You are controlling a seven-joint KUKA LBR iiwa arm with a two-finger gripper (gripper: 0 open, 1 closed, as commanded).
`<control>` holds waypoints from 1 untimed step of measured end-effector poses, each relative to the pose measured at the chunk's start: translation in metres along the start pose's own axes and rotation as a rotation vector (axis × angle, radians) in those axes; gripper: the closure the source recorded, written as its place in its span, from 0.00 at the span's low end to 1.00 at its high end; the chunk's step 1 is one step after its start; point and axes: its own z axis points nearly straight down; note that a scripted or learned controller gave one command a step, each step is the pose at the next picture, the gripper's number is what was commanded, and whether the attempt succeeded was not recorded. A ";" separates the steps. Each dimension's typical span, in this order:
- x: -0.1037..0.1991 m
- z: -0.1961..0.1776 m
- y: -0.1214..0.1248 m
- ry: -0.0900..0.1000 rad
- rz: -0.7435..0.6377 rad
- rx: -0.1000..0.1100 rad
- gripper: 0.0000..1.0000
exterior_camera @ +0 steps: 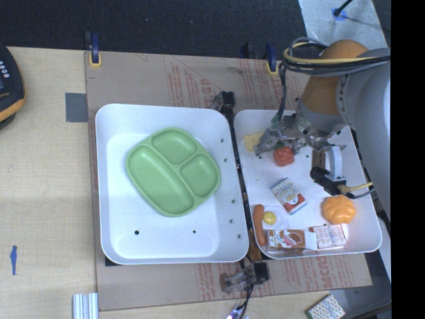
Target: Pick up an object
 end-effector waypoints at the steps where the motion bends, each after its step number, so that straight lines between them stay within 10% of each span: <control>1: 0.009 0.000 0.021 0.000 0.004 0.006 0.00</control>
